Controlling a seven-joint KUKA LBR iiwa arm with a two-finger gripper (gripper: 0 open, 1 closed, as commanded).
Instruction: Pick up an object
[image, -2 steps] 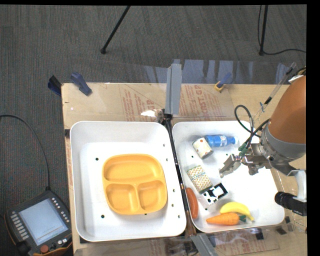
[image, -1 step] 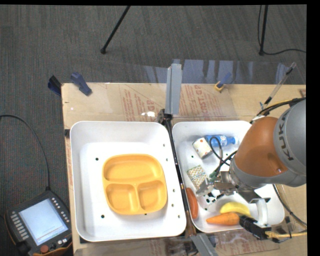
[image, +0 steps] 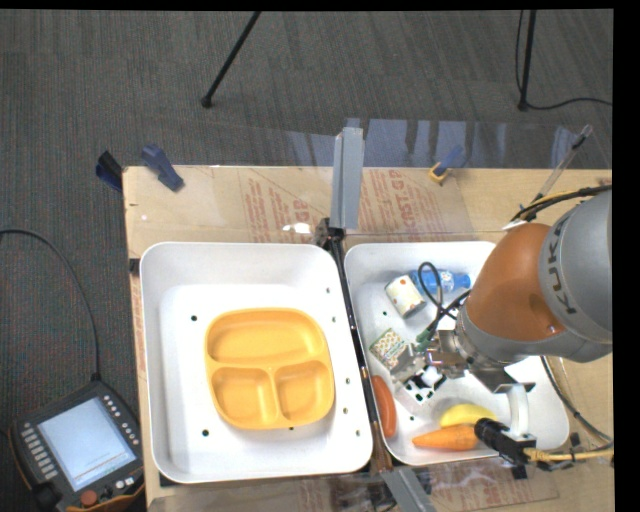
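Low in the right bin (image: 560, 425), at the frame's bottom right, lie a carrot (image: 443, 437), a yellow fruit (image: 465, 414) and a red piece (image: 385, 407). Above them the gripper (image: 425, 372) hangs over a patterned packet (image: 388, 347); its grip I cannot tell. Left, a yellow tray (image: 269, 366).

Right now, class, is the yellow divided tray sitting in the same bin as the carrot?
No: the yellow divided tray lies in the left bin, the carrot in the right bin.
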